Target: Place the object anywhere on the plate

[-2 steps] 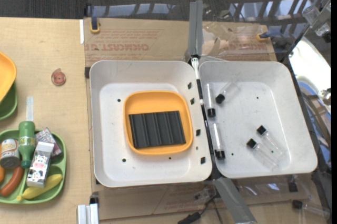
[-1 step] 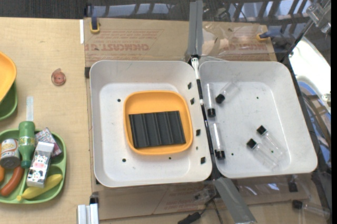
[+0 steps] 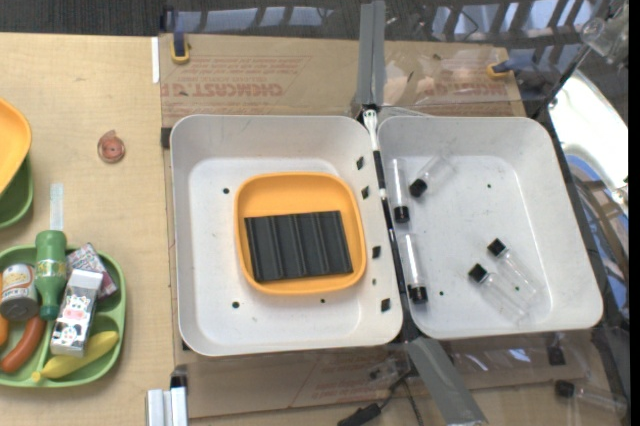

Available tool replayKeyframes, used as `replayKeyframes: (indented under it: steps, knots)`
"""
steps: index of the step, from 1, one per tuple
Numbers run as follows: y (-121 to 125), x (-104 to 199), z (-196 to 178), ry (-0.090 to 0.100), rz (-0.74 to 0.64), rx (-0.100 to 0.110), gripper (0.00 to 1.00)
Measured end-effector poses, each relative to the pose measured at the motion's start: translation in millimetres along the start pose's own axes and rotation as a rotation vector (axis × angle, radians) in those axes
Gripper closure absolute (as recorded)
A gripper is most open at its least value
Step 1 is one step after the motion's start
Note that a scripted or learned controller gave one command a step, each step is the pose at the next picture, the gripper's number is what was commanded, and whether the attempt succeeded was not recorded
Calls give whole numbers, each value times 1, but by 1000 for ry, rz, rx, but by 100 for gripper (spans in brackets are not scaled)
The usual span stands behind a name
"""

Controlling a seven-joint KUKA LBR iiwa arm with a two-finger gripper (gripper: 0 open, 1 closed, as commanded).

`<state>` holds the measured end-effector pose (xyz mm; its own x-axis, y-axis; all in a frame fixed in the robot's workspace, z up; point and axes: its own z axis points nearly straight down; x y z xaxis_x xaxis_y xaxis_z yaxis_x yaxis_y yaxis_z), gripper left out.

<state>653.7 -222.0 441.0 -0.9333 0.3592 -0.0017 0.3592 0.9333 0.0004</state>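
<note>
An orange-yellow plate (image 3: 298, 187) with rounded corners lies in the middle of the left white bin (image 3: 200, 214). A dark grey ribbed rectangular block (image 3: 300, 246) rests flat on the plate and covers most of its inner area. The block's ridges run from the near side to the far side.
The right white bin (image 3: 560, 214) holds several clear vials with black caps, two along its left wall (image 3: 409, 264) and others near its middle (image 3: 508, 262). On the wooden bench at left stand a green tray of toy food (image 3: 100, 354) and a yellow dish (image 3: 12, 149).
</note>
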Motion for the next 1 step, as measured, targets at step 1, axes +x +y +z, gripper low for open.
replayKeyframes:
  steps: [1]
  knots:
    - [-2,5,0,0,-273,-1,100]
